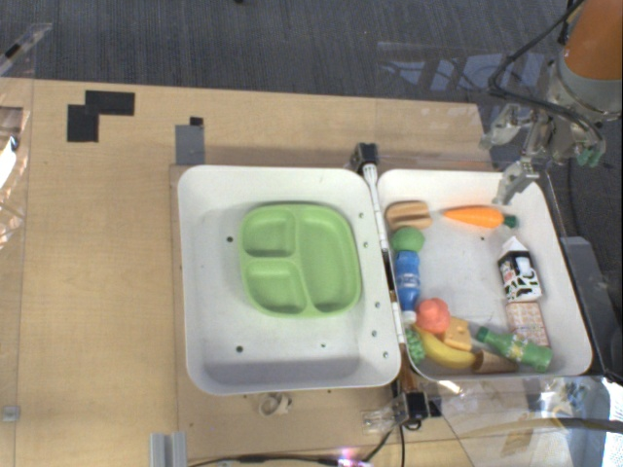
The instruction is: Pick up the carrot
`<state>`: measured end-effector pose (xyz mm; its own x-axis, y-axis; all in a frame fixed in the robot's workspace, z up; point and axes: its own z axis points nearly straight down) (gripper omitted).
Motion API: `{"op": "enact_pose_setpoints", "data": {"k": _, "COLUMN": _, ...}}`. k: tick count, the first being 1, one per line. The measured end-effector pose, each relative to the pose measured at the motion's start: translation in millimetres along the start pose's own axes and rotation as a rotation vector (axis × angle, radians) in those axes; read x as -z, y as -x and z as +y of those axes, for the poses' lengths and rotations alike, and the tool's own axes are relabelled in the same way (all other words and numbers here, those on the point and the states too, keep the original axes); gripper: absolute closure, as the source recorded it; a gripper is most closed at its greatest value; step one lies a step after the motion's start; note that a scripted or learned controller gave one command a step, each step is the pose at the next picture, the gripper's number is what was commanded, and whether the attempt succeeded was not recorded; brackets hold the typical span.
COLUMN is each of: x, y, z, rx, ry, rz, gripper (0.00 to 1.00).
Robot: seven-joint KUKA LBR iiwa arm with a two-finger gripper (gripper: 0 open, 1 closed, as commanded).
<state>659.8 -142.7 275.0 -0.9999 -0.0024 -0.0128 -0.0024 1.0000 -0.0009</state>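
Right now the pincer [513, 178] hangs over the right bin's [574, 290] far rim; whether its tips are apart I cannot tell. Just below and left of it lies the carrot [474, 217], untouched. Descending here, it risks striking the rim instead.

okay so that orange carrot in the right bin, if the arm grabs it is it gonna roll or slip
The carrot looks like a smooth, tapered plastic toy lying on its side, so it will probably roll if nudged. Its glossy, narrowing body may slip toward the tip when squeezed. It is likely stiff and light. The gripper hovers at its leafy end.
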Motion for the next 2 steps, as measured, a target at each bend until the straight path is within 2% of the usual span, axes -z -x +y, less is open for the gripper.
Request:
{"op": "enact_pose_setpoints", "data": {"k": 1, "x": -176, "y": 9, "z": -61, "rx": 0.211, "ry": -0.002, "rz": 0.003, "gripper": 0.0}}
{"op": "enact_pose_setpoints", "data": {"k": 2, "x": -186, "y": -39, "z": -31, "rx": 0.275, "ry": 0.0, "rz": -0.001, "gripper": 0.0}}
